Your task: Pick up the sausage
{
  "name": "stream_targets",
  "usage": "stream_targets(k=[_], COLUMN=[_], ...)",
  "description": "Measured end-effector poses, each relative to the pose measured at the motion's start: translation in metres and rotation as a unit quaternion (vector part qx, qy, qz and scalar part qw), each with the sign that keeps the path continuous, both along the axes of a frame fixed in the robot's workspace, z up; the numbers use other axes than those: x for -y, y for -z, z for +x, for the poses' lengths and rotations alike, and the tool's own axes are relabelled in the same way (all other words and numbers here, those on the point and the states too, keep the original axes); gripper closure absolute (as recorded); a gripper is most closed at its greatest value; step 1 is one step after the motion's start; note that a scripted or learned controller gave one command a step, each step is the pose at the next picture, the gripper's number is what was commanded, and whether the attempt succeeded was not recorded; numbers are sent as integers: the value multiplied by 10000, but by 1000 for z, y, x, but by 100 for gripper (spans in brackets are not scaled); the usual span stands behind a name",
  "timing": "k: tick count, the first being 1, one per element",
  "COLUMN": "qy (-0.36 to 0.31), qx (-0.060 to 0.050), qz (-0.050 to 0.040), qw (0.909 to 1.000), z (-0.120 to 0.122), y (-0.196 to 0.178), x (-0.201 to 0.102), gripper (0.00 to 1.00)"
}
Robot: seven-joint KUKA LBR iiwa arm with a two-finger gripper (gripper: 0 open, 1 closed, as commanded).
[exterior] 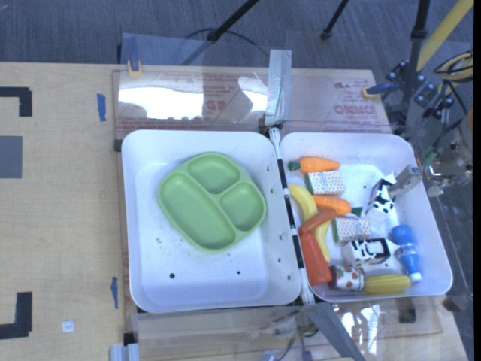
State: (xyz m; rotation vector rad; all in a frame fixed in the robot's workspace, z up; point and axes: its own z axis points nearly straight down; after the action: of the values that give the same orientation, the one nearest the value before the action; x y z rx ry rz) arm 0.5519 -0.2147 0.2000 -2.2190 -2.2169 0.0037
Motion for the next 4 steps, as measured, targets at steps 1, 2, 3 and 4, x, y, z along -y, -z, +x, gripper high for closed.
stream_targets(k=[1, 2, 3, 4], qy=[8, 963, 46, -834], qx=[19, 24, 32, 41], qz=[-17, -24, -23, -23], qw=[10000, 9953, 10000, 9965], z=[13, 62, 104, 117], y=[-114, -143, -162, -201], x=[9, 3, -2, 7], gripper=[0, 0, 0, 0])
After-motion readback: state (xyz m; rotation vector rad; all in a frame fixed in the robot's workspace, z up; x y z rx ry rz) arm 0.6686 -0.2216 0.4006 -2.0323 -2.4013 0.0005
